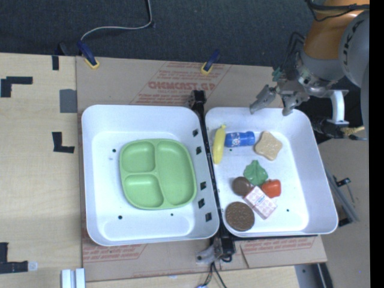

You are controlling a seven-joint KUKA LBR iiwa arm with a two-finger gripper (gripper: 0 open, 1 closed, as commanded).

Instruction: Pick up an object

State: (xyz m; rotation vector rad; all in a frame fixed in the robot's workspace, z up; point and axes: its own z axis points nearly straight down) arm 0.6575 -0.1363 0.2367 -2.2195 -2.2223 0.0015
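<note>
Far off to my claw's left and below sits the green tray (158, 174), not my target. Nearer, the banana (219, 143) stands lengthwise, the blue bottle (239, 139) lies crosswise beside it, and the bread piece (269, 146) rests almost straight below the claw (275, 101), whose fingers are spread and empty, above the right bin's (312, 161) far rim

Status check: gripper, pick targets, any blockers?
Gripper open, holding nothing, above right bin's far rim. Food items untouched in right bin; blue bottle and bread closest. Nothing between the jaws and them.
</note>
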